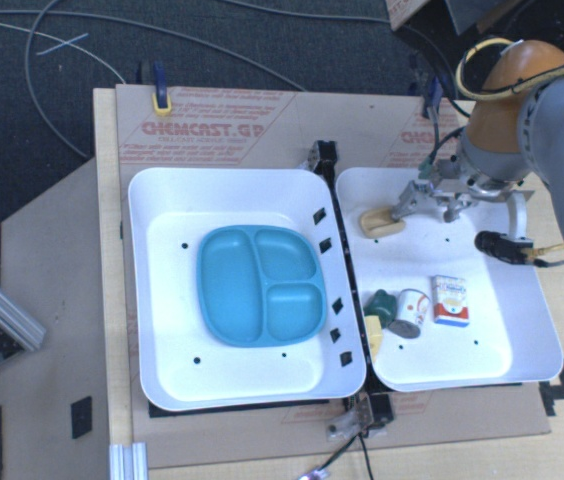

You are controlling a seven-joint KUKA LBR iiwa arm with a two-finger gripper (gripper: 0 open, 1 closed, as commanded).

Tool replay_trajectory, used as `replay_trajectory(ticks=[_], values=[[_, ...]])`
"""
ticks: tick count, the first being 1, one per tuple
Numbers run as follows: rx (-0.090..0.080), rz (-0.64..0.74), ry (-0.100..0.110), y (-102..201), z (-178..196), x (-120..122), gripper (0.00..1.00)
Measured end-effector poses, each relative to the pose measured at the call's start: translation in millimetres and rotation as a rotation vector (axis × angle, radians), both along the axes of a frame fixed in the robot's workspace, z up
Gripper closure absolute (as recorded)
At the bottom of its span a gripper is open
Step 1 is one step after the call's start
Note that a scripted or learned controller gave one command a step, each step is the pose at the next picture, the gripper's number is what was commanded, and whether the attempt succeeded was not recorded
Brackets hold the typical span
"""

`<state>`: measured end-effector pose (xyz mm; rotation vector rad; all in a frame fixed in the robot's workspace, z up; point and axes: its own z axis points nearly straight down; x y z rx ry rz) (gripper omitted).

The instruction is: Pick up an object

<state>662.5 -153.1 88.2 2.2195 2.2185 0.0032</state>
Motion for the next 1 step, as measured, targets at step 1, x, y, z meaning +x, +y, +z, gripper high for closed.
replay_trajectory(ticks=[1], values=[[0.001,0.003,-0.008,1.5,15.1,2.8,1.0]])
